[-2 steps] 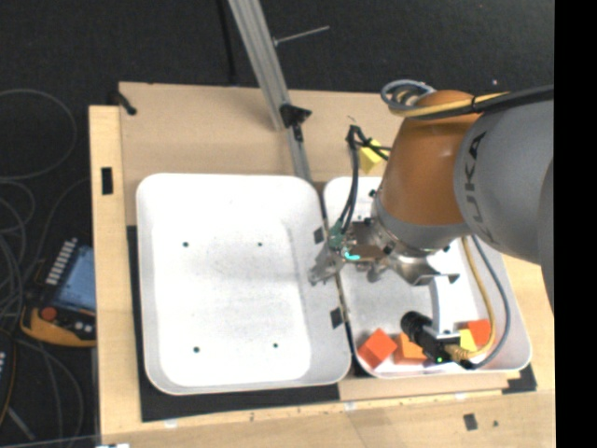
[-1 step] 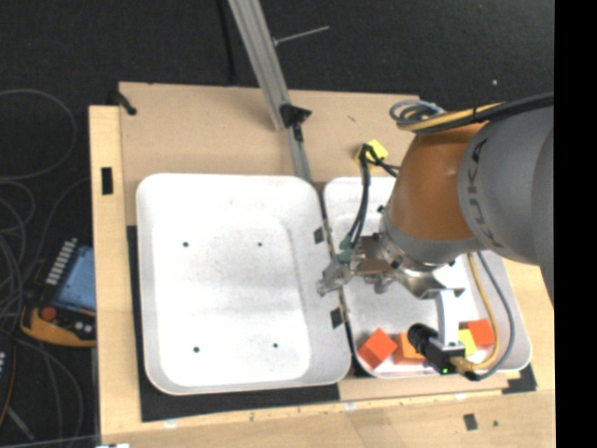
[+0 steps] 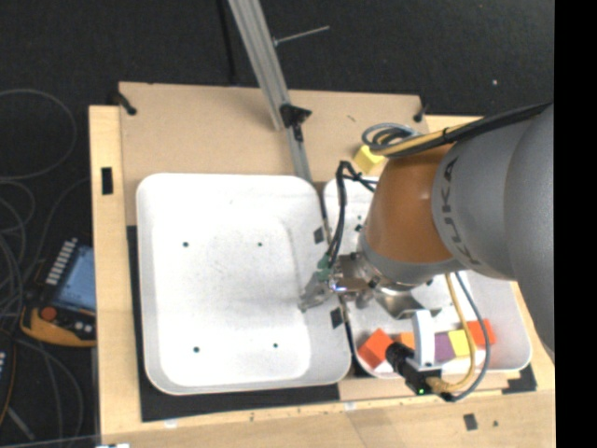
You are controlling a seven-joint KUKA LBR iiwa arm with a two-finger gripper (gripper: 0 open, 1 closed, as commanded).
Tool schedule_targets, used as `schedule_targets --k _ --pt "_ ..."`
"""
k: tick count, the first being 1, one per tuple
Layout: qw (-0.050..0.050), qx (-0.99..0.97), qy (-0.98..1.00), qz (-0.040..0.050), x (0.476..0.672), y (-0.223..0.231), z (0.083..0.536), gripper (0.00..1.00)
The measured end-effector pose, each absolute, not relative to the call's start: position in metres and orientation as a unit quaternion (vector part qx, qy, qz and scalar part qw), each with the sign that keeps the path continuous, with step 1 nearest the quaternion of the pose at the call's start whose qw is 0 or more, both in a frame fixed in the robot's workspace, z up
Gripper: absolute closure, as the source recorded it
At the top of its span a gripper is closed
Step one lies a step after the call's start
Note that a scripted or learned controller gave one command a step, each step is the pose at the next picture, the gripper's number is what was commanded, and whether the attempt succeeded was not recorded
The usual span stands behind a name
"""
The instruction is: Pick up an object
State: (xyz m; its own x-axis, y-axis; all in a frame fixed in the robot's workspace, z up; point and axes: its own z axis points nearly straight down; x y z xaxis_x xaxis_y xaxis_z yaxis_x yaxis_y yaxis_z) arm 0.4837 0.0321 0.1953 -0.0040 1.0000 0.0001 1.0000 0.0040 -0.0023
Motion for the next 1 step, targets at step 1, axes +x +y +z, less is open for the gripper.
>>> schedule_targets --k 1 --pt "0.001 -0.704 -0.71 -0.0007 0.4913 0.0937 0.1961 0.0"
